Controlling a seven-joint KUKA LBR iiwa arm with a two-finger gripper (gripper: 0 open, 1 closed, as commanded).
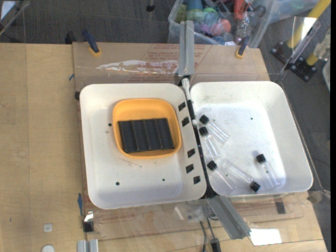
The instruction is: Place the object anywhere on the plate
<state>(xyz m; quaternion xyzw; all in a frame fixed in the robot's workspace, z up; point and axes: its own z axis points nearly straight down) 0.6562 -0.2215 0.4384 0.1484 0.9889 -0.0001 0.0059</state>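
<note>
orange plate (122, 111) in the left bin (97, 161), carrying a dark ribbed slab (146, 135) that covers most of the plate's floor, long axis running left to right across the plate. right of the plate, past the divider (186, 96) with its row of small black tabs, the right bin (273, 96) holding several clear vials with black caps: a near pair (212, 130) just right of the plate, a middle vial (226, 173) to the plate's lower right, a far pair (266, 173) well apart from the plate on the same side. vials mostly slanted, caps toward the plate's upper side, bodies trailing off to the lower right. cannot tell how wide the pincer stands or whether it has hold of anything. judged from the task: already done if the slab counts as the object, otherwise a vial to fetch from right of the plate; cannot tell which. if a vial, probably best to take one of the near pair, closing across its short width, then carrying it left over the divider onto the plate. likely trouble: round, clear and slick, so apt to roll or slip.
</note>
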